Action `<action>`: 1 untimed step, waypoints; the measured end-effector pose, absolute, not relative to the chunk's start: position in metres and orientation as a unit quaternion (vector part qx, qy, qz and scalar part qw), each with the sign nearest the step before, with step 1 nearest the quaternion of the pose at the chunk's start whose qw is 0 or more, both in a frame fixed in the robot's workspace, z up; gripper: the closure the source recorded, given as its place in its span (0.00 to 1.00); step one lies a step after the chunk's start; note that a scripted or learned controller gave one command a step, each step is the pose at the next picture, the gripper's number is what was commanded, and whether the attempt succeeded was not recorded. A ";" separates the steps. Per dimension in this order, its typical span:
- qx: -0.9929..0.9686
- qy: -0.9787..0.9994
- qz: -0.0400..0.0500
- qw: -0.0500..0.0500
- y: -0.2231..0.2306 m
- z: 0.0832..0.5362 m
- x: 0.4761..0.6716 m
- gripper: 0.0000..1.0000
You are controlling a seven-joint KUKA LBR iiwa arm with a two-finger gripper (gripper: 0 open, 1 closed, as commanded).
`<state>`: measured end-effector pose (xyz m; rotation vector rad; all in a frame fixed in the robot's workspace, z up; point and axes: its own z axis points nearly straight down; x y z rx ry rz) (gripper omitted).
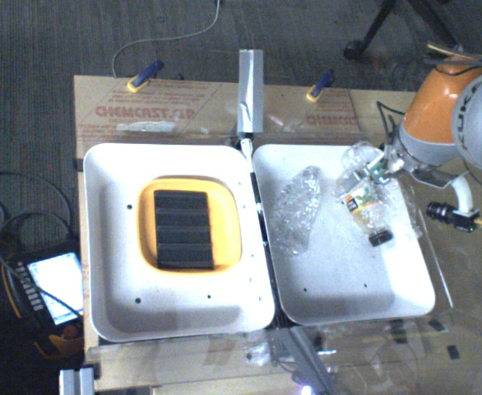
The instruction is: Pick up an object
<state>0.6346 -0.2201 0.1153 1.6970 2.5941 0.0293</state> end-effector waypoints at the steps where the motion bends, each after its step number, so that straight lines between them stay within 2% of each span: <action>1: 0.475 0.880 -0.001 0.002 -0.195 0.199 0.661 1.00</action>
